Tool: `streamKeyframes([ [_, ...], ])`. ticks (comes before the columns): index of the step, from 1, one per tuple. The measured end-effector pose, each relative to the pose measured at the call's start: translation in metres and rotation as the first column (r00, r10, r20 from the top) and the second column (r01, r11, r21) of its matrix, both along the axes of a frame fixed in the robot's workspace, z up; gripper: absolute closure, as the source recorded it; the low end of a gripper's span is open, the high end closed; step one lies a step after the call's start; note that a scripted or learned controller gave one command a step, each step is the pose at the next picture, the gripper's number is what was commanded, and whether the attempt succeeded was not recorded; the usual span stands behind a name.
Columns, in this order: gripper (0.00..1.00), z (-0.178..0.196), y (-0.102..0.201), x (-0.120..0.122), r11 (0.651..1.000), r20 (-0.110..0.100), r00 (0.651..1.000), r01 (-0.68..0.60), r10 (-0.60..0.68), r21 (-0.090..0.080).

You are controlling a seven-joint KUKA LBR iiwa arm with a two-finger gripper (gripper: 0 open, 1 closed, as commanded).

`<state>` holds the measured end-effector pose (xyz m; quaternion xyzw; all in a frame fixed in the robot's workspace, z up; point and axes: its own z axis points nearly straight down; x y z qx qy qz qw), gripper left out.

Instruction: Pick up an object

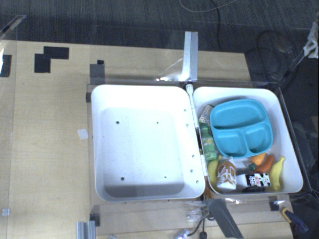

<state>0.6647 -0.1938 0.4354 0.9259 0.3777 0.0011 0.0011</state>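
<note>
The right bin [284, 116] holds a blue divided tray [241, 127] lying flat across its middle. Along the bin's left wall lie a patterned packet [205, 114] and a green item [208, 146]. At the front stand a white cup with a brown pattern [227, 174], a yellow banana [276, 173], an orange carrot-like piece [262, 160] and a small black-and-white item [256, 181]. A second yellow piece [213, 171] rests by the cup.
The left bin [142, 141] sits beside the right one, sharing a central divider [195, 133]. A metal post [191, 56] rises behind the bins. Black markers [50, 58] lie on the wooden bench at far left. Cables run over the dark floor behind.
</note>
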Motion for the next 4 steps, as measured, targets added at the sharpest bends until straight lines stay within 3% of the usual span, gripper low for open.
streamKeyframes([
  [1, 1.0, 0.001, -0.006, -0.001, 1.0, 0.001, 1.0, 0.025, -0.025, 0.0],
  [2, 1.0, -0.028, 0.061, -0.018, 0.889, -0.002, 0.889, 0.458, -0.458, 0.003],
  [3, 1.0, -0.048, -0.012, -0.005, 0.882, -0.001, 0.882, 0.471, -0.471, 0.002],
  [4, 1.0, -0.042, 0.0, -0.036, 0.845, -0.001, 0.845, 0.535, -0.535, 0.003],
])
